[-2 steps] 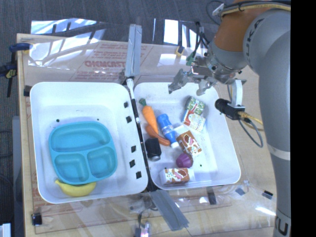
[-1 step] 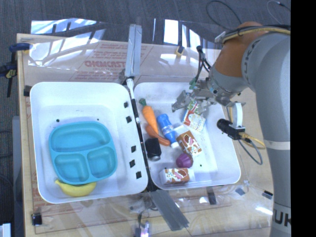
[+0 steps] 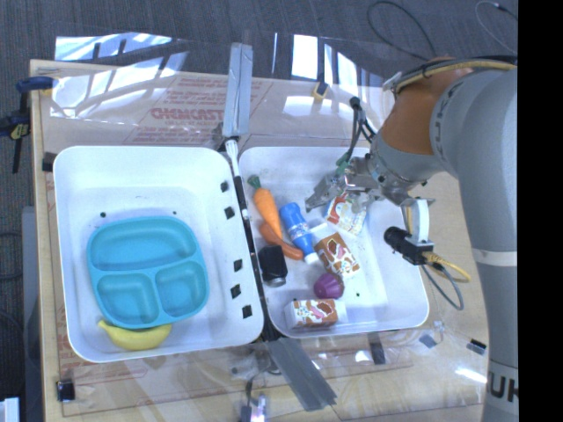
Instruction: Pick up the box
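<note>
Three small printed boxes lie in the right bin (image 3: 405, 301). A red and white box (image 3: 346, 213) sits near the bin's middle right, a brown and white box (image 3: 337, 255) lies just in front of it, and another box (image 3: 315, 312) rests against the front wall. My gripper (image 3: 339, 189) hangs low over the back end of the red and white box, very close to it or touching it. The wrist hides part of that box.
The right bin also holds an orange carrot (image 3: 266, 214), a blue bottle (image 3: 297, 226), a black object (image 3: 273, 265) and a purple round fruit (image 3: 329, 286). In the left bin (image 3: 70, 174) lie a blue divided plate (image 3: 147, 269) and a banana (image 3: 134, 335). A cable (image 3: 444, 275) hangs at the right wall.
</note>
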Available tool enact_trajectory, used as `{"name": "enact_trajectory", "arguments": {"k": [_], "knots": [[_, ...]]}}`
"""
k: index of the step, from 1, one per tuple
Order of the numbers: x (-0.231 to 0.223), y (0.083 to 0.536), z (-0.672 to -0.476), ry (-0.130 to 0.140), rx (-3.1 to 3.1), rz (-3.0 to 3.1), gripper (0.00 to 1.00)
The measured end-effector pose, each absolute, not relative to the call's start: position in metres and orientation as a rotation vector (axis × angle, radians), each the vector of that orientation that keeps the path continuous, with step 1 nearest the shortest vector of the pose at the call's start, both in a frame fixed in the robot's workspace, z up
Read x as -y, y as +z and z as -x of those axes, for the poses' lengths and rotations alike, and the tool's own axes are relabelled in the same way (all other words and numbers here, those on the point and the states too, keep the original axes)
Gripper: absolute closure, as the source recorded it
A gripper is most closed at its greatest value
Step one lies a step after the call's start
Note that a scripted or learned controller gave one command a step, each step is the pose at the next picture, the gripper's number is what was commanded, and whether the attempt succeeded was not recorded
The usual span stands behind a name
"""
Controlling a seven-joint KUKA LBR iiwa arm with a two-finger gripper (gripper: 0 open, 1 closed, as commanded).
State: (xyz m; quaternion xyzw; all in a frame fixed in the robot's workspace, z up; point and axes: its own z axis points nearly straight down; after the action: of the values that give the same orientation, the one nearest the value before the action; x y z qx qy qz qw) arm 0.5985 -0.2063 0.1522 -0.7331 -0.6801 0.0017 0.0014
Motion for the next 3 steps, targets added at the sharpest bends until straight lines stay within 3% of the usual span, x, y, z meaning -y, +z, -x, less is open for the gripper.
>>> {"name": "enact_trajectory", "arguments": {"k": [1,2,3], "knots": [[0.201,0.162,-0.528,0.003,2.282,2.154,0.0],[0.21,0.14,-0.595,0.003,2.362,2.067,0.0],[0.212,0.118,-0.603,-0.011,2.387,2.067,0.0]]}}
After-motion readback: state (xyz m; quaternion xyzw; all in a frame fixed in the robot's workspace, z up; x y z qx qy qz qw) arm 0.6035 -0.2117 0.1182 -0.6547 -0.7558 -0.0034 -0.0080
